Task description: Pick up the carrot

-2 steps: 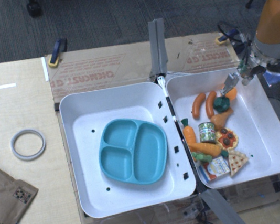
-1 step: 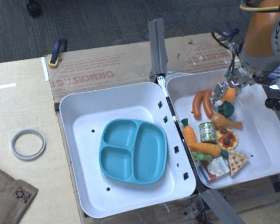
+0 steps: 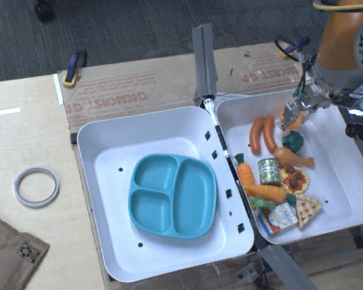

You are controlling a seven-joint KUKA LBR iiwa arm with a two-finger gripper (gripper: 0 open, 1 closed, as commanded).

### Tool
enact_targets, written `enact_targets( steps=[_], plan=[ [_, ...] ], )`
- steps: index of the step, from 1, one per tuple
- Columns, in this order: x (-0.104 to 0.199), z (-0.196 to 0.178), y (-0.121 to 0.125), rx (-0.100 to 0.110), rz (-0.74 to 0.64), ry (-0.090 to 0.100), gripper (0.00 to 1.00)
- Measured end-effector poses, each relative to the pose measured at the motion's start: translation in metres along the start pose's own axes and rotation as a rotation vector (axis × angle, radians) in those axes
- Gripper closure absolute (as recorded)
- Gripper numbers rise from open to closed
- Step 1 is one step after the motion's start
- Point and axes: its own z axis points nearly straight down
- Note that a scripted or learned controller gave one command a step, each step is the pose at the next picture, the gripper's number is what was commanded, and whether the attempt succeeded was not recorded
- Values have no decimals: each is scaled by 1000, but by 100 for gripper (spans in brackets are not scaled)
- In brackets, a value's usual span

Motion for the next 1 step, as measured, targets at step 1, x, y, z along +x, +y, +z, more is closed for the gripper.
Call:
enact_targets(
  steps=[1],
  plan=[
    [121, -96, 30, 3, 20, 2, 100]
  ],
)
